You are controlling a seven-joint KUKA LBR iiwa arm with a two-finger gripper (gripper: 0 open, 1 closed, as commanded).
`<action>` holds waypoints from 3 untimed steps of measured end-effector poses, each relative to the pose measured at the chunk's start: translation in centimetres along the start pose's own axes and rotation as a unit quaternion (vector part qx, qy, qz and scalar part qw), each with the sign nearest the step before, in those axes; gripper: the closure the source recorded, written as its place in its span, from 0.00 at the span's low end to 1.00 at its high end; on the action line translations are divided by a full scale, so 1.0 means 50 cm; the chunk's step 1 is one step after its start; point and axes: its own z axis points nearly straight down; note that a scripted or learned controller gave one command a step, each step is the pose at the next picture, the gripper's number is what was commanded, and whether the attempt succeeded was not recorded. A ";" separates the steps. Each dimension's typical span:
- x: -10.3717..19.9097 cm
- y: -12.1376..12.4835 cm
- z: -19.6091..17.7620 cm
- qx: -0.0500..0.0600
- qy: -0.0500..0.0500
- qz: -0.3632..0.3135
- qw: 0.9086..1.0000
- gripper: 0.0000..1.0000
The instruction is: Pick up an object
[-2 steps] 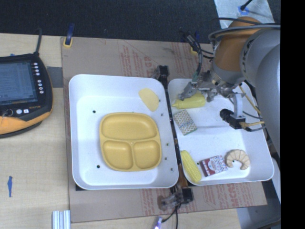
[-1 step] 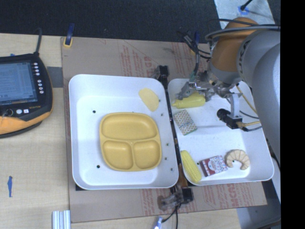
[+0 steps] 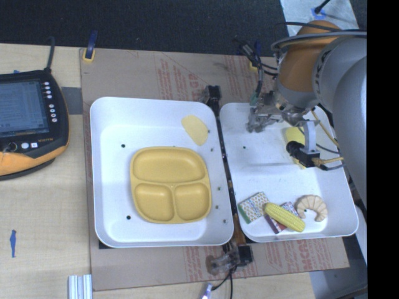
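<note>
1. While the arm reaches in over the right bin (image 3: pixel 349 226), its tool (image 3: pixel 259 122) sits low at that bin's far left corner; whether it is apart or together I cannot tell, and nothing shows in it.
2. Candidate objects cluster along the right bin's near edge: a toy corn cob (image 3: pixel 284 217), a croissant (image 3: pixel 312 207), and a small green packet (image 3: pixel 252 207), touching or overlapping, likely awkward to separate.
3. A yellow item (image 3: pixel 294 134) lies by the arm, partly hidden.
4. Left bin (image 3: pixel 103 167) holds a yellow divided plate (image 3: pixel 169 184) centrally and a pale yellow chip (image 3: pixel 195 129) near its far right corner.
5. A pendant (image 3: pixel 28 122) rests on the worktop's left edge; its screen text and the cardboard's red print are unreadable.
</note>
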 end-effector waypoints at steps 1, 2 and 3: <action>-0.013 -0.137 -0.147 0.008 0.001 0.003 1.000 1.00; -0.013 -0.138 -0.145 0.009 0.001 0.003 1.000 0.00; -0.105 -0.375 -0.030 0.010 0.000 0.002 1.000 0.00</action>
